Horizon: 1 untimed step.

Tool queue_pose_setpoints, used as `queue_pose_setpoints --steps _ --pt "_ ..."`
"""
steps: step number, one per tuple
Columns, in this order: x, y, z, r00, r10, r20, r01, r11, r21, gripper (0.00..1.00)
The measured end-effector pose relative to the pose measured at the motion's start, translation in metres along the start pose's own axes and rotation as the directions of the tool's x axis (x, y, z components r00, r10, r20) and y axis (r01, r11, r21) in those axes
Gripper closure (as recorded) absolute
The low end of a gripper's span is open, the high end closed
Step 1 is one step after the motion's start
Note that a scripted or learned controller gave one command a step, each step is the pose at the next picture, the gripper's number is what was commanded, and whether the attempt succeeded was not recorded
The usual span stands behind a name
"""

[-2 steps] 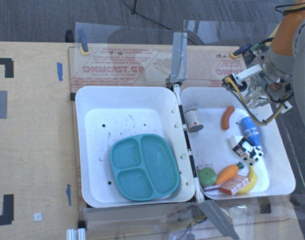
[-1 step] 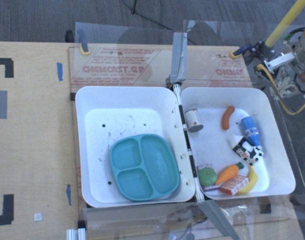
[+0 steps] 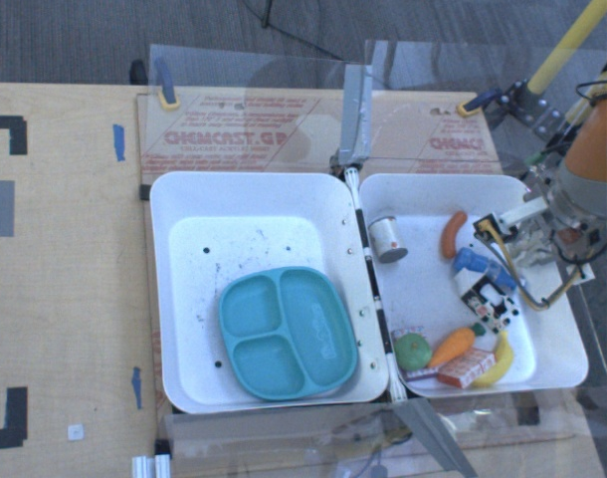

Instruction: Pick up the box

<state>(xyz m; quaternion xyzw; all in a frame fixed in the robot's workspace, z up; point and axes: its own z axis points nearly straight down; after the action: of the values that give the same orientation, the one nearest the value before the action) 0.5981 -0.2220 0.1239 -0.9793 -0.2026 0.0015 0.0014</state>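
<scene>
Two white bins sit side by side in the middle of the frame. The left bin (image 3: 184, 217) holds a teal divided tray (image 3: 287, 333) at its lower right. The right bin (image 3: 552, 371) holds a metal can (image 3: 387, 238) at its upper left, a sausage (image 3: 453, 234) beside it, and a cluster along the lower edge: a green fruit (image 3: 414, 350), a carrot (image 3: 453, 346), a banana (image 3: 497, 359) and the box (image 3: 466, 368), red and white, lying between carrot and banana. The gripper (image 3: 498, 292) hangs over the right side of that bin, above and to the right of the box, next to a blue object (image 3: 473, 262). Whether the tool is clenched or released cannot be told from this angle.
</scene>
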Motion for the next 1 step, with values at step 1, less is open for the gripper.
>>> queue_pose_setpoints --steps 1 --pt "-0.0044 -0.0239 -0.0086 0.997 0.082 0.000 -0.082 0.997 0.002 1.00"
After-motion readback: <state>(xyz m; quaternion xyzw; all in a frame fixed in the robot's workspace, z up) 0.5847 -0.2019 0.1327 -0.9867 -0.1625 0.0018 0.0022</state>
